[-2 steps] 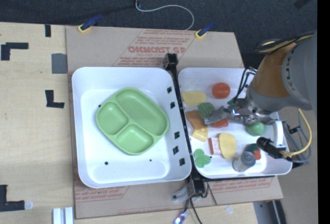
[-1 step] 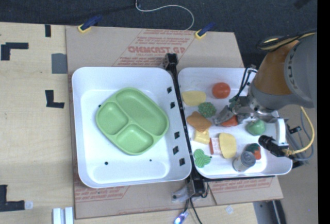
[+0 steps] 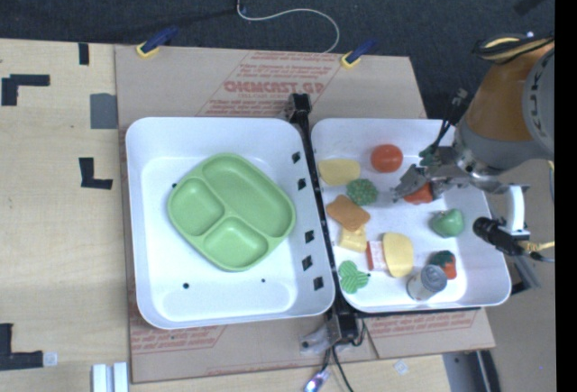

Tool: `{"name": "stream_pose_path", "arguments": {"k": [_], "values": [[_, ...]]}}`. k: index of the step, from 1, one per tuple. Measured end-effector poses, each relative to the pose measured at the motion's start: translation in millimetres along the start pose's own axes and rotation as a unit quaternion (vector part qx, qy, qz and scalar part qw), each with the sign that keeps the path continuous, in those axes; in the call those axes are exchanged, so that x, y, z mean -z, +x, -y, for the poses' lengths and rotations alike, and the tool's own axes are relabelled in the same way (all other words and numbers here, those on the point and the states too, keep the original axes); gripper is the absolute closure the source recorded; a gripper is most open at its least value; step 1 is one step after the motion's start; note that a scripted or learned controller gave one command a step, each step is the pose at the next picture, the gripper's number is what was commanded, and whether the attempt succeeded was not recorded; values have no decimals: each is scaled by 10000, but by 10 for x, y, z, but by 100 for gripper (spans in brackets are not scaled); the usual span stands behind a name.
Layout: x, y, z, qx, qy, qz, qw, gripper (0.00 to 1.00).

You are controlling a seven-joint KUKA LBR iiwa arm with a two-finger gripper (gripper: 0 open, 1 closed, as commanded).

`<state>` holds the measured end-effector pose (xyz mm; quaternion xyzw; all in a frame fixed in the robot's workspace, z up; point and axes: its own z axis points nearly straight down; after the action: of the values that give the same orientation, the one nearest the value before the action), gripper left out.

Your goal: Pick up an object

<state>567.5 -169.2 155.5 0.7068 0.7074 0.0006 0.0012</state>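
Gripper [image 3: 407, 186] down in the right bin [image 3: 469, 296], over a red-orange piece [image 3: 420, 194]; can't tell if the piece is actually held.

The red-orange piece sits in the upper right part of the right bin, right at the dark fingertips and partly hidden by them; I cannot tell how the fingers stand. To do this well: centre the fingers on the piece, close firmly, lift straight up, and keep clear of the neighbours. Near it are a round red tomato [image 3: 387, 157] up-left, a bumpy green broccoli floret [image 3: 362, 192] to the left, and a smooth green lump [image 3: 447, 223] just below. Further out lie a yellow piece [image 3: 339, 171], an orange wedge [image 3: 348, 213] and a pale yellow piece [image 3: 398, 252], all looking like smooth toy plastic. The left bin [image 3: 153, 291] holds a glossy green divided plate [image 3: 232, 211].
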Motion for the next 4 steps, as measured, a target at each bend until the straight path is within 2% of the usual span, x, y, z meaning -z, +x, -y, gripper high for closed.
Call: {"name": "stream_pose_path", "arguments": {"k": [1, 2, 4], "values": [[589, -77, -23, -2, 3, 2, 10000, 100], [681, -73, -23, 0, 22, -7, 10000, 100], [796, 1060, -159, 34, 27, -15, 10000, 100]]}}
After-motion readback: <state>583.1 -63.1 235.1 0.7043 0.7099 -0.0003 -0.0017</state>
